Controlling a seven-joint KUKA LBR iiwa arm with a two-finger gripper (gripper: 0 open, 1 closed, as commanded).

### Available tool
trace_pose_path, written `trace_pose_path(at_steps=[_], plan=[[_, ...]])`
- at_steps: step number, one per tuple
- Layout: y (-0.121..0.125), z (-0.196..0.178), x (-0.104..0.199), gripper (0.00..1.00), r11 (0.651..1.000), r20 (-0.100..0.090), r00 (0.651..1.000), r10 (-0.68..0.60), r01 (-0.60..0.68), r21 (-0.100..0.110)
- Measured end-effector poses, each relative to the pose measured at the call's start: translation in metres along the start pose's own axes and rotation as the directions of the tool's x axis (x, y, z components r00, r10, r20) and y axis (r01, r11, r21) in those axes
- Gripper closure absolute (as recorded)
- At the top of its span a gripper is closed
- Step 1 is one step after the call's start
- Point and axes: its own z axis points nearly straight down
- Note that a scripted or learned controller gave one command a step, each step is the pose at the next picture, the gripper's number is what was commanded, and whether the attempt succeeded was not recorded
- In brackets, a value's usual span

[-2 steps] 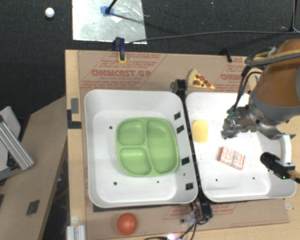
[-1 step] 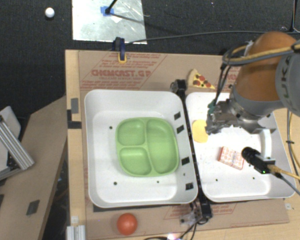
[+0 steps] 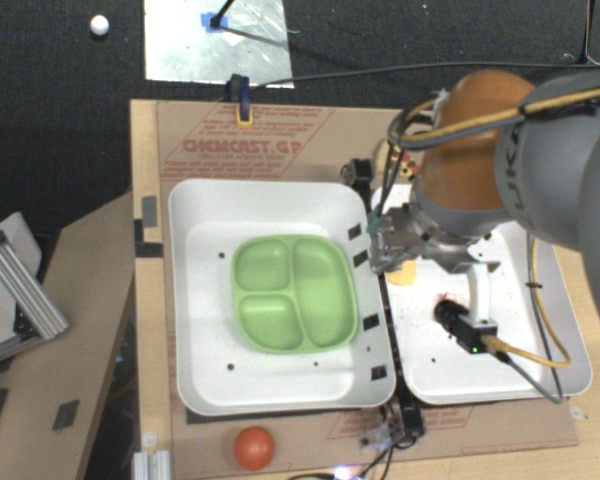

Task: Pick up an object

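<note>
Two white bins sit side by side on the bench (image 3: 180,133). In the left bin (image 3: 202,230) we see a green plate (image 3: 293,293) with three compartments, lying flat near the bin's middle.

The grey arm (image 3: 555,158) reaches over the right bin (image 3: 515,368) and covers most of that bin's far half. The gripper (image 3: 387,253) hangs at the right bin's left edge, over the seam between the two bins. The wrist hides its tip, so we cannot tell whether it is released or clenched, and we see nothing held in it.

A small yellow piece (image 3: 404,274) lies on the floor of the right bin against its left edge, just beside the gripper. A small red speck (image 3: 445,298) lies near it, toward the bin's middle; we cannot make out what it is.

An orange ball (image 3: 253,447) rests at the bench's near edge, in front of the left bin. A blue clamp (image 3: 239,92) grips the bench's far edge. Beyond it, a foil sheet (image 3: 180,38) and a white ball (image 3: 100,25) lie on the dark surface.
</note>
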Motion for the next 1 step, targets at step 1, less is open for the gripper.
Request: trace_pose_path(at_steps=[1], plan=[[-0.0004,0.0096,0.0531,1.00,1.000,0.000,1.000,0.000,0.000,0.000]])
